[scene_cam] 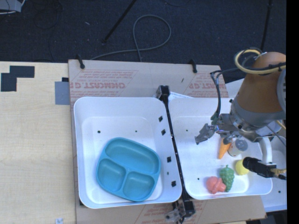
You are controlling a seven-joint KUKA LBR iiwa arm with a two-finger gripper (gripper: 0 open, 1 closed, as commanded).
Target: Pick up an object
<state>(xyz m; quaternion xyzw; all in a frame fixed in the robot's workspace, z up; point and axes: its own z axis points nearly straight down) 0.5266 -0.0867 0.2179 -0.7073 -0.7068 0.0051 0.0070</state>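
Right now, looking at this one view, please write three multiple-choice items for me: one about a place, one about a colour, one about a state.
1. Where does the divided tray lie?
A. In the left bin
B. In the right bin
C. On the cardboard outside both bins

2. What colour is the divided tray?
A. Red
B. Blue
C. Yellow

3. How does the blue tray lie?
A. Flat, open side up
B. Turned upside down
C. Standing on its edge

Answers: 1 A, the tray rests on the floor of the left bin, while the gripper hangs over the right bin. 2 B, its whole surface is light blue. 3 A, its three compartments face the camera.
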